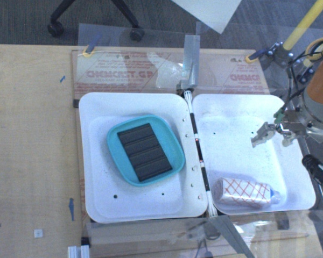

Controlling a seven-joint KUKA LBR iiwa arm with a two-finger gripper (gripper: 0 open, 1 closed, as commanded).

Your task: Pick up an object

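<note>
1. The pouch, a soft packet with a red lattice print on white and a bluish transparent end, lies in the near part of the right bin. Its long axis runs left to right along the bin's near wall, the clear end pointing right.
2. The blue plate is a rounded-square dish of smooth turquoise plastic, sitting in the middle of the left bin.
3. On the plate rests a black ribbed block, rectangular, with cross grooves, its long axis tilted diagonally from upper left to lower right.
4. The end effector hangs above the right bin's right side, well apart from the pouch. Its fingers are spread and nothing lies between them.
5. Both bins are shallow white trays with rounded corners on the wooden tabletop.
</note>
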